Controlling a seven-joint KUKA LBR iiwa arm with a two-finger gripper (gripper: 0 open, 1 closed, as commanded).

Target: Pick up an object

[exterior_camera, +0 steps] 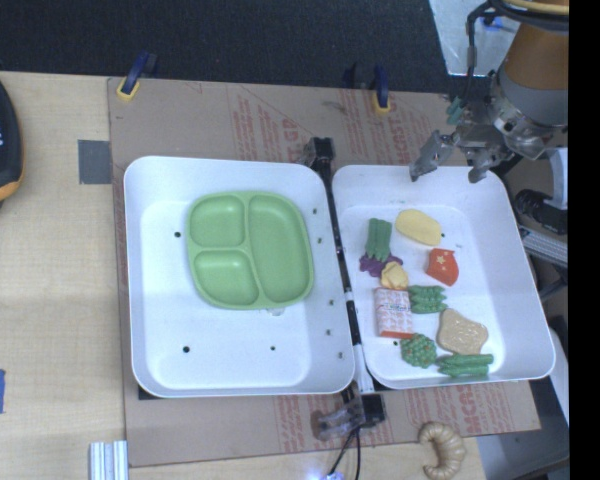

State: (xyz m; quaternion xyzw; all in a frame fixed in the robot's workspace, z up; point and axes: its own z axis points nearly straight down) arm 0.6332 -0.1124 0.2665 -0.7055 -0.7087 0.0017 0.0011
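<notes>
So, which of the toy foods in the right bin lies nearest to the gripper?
The yellow lemon-like piece, at the bin's far end. It lies closest below the open gripper; the red piece and the others sit farther toward the near rim.

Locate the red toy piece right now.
The red piece lies in the right bin, just below-right of the yellow piece and above the green pods.

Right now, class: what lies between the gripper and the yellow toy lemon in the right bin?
In the camera view, the open gripper hangs above the right bin's far rim. Between it and the yellow lemon is bare white bin floor.
</notes>
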